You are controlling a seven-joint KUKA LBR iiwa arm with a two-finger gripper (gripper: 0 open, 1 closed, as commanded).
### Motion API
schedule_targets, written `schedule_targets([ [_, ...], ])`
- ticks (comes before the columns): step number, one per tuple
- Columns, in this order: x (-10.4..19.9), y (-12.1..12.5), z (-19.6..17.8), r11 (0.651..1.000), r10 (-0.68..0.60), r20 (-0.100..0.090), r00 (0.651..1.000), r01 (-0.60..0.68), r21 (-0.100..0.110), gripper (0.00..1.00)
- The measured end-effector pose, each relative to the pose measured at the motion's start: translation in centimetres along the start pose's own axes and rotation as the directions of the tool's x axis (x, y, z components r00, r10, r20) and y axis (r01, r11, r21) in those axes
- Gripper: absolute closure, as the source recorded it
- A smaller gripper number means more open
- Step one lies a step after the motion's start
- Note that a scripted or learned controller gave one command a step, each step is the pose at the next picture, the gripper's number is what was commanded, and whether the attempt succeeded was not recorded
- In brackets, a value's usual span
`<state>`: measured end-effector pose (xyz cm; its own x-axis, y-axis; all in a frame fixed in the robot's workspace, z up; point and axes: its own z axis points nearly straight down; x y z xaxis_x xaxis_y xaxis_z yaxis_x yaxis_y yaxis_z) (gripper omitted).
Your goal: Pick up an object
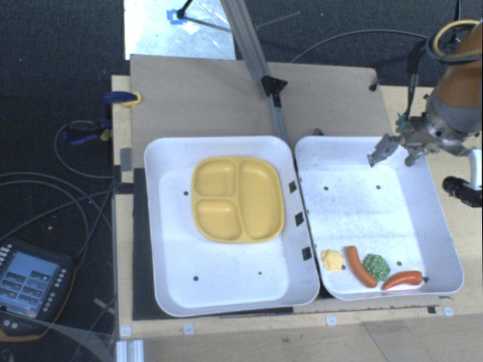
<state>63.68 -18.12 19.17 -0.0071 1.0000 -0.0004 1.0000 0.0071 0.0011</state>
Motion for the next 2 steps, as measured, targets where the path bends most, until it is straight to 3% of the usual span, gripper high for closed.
schedule_targets([
  [1,0.0,0.0,0.0,1.000,-0.001,0.001,1.000,0.001,0.000,0.00],
  [2,-0.7,0.6,4.7,1.000,0.003,0.001,1.000,-0.003,0.003,0.00],
])
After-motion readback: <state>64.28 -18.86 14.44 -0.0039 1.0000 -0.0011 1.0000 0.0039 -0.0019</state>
